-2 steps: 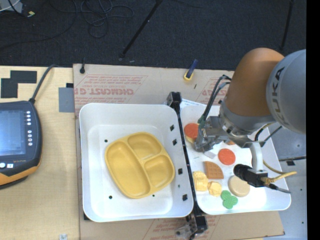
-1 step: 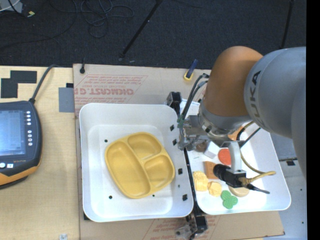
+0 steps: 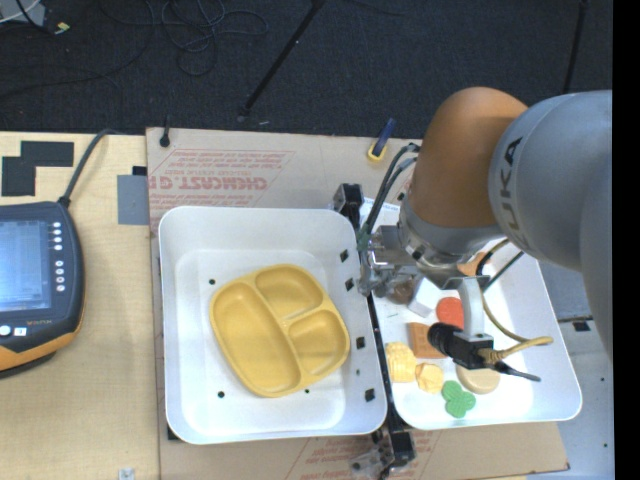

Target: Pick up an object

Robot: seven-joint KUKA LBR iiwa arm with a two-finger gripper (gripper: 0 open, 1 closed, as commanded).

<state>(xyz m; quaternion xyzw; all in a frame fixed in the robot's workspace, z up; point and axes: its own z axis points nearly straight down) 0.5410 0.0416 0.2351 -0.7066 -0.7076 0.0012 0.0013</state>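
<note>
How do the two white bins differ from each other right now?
The left bin holds one large thing, a yellow divided plate, while the right bin holds a cluster of small toy food pieces in orange, yellow and green. The left bin lies open to view; the right bin is partly covered by the robot arm reaching over it. Both are shallow, white and set side by side.

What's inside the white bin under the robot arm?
Small toy foods lie in the right bin: a green piece, yellow pieces, a red piece. The arm covers the bin's far part, so anything there is hidden.
</note>
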